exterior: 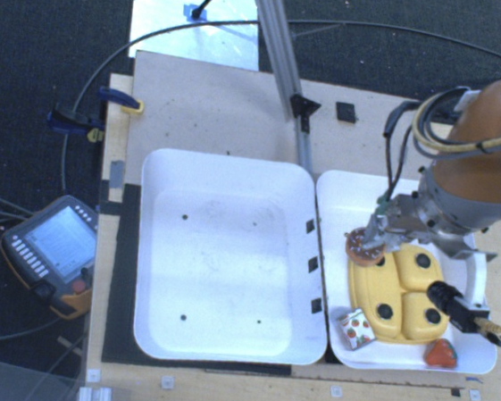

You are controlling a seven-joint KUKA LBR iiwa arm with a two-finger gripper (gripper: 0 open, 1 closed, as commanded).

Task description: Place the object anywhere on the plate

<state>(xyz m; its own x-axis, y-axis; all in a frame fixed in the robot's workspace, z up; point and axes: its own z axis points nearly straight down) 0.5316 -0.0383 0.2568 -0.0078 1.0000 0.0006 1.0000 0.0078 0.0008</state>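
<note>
plate (398,297) in right bin (341,192), die (355,328) beside

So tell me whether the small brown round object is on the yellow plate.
On it: brown round object overlaps yellow plate's left corner.

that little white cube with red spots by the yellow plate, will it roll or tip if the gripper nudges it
The cube looks small and probably light, so a nudge would likely slide or tumble it. Flat faces make real rolling unlikely. It sits close to the yellow plate and the bin wall, which may stop it or jam it.
</note>
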